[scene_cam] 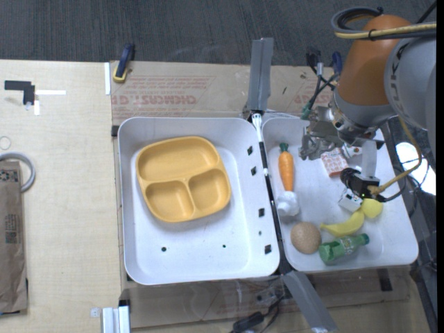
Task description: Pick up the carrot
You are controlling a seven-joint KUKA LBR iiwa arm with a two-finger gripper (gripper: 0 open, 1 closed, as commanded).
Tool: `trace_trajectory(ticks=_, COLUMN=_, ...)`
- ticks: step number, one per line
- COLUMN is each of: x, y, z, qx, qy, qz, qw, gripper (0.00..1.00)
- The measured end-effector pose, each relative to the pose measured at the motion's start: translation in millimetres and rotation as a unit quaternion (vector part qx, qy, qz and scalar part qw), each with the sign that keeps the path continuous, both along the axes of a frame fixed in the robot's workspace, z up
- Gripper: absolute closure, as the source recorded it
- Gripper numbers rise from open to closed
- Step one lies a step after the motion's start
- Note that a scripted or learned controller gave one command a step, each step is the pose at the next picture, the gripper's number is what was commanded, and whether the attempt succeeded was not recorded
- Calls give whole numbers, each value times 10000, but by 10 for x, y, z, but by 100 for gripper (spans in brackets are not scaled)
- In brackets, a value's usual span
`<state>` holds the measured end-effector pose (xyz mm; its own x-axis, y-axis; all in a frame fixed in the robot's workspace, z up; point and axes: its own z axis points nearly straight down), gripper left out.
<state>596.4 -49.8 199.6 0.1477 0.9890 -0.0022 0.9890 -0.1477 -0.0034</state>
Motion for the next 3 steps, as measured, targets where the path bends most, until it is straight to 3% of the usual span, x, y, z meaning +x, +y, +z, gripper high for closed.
trace_trajectory(ticks=1, x=0, y=0, z=0, qx=-1, qy=2, qz=-4, qw=10000, gripper=0)
trace_trajectory(ticks=2, x=33, y=205, z=-89, qx=4, qy=0, qz=262, qw=9997, gripper=0)
trace_trajectory(ticks=3, x=71, y=289, z=721, qx=1, qy=-13, qz=426, qw=9991, gripper=0)
